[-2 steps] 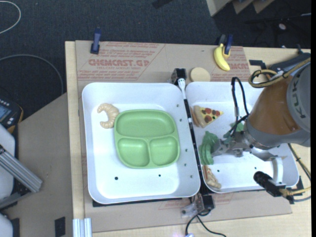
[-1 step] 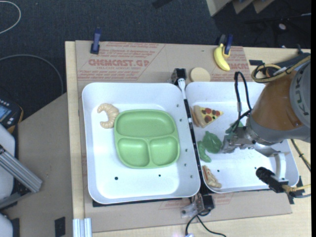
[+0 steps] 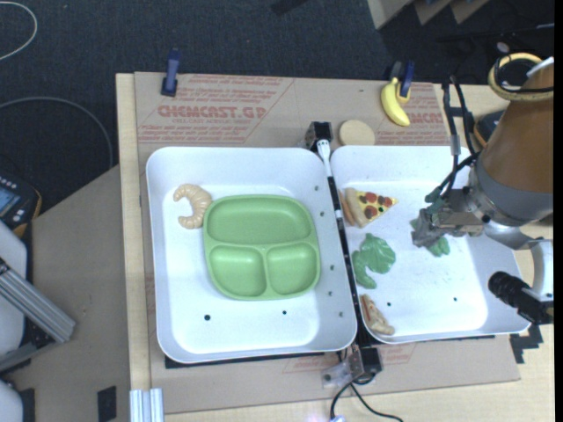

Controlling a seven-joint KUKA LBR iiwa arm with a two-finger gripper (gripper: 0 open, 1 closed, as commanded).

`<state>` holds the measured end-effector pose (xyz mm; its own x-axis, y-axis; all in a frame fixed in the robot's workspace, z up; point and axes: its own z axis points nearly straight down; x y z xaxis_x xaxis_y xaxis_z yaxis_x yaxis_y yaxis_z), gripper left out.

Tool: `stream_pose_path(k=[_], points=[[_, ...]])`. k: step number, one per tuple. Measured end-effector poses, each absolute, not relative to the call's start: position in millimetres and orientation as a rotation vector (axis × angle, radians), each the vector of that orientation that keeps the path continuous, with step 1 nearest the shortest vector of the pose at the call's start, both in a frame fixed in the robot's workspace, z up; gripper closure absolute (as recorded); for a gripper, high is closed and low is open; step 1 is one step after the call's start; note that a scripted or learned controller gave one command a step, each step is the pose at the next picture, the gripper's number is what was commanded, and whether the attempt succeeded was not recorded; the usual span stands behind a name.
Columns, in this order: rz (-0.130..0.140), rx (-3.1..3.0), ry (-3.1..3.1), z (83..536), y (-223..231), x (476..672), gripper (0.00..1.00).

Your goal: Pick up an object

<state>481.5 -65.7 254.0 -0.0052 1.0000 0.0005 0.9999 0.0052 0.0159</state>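
Arm over the right bin.
We see the gripper (image 3: 437, 232) low beside a small green piece (image 3: 439, 246); whether its jaws are spread, we cannot tell.

Red print "CHEMCAST" plus more letters, maybe "G.P", on brown board (image 3: 220, 108) at far left, behind left bin. Similar red print far right, by banana (image 3: 395, 104), mostly cut off, unreadable. No other legible txt.

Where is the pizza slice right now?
The pizza slice lies in the right bin, upper left area near the divider, just above the green leafy piece.
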Motion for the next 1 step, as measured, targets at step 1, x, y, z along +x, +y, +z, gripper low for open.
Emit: stream_pose_path(k=[1], points=[[0.010, 2.207, 2.233, 290.9, 27.3, 480.1, 1.00]])
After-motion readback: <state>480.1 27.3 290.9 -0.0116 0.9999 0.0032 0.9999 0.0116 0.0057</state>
